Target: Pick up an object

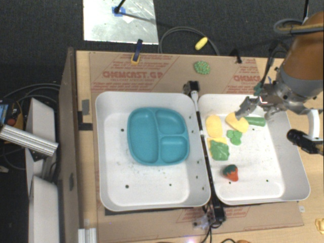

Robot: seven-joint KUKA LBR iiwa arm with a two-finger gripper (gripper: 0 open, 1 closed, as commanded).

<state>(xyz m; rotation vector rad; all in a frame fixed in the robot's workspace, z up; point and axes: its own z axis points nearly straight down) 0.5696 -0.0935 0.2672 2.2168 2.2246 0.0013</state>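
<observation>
Right bin, contents: yellow piece, green stick, leafy greens, strawberry. Claw poised above the yellow piece; released or clenched, cannot tell. Step: approach. Next: descend squarely, then clamp.

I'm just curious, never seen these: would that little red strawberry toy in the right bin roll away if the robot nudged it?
Probably a little. The strawberry looks rounded and small, so a nudge could make it wobble or roll. It seems a light plastic toy, likely stiff rather than squashy.
</observation>
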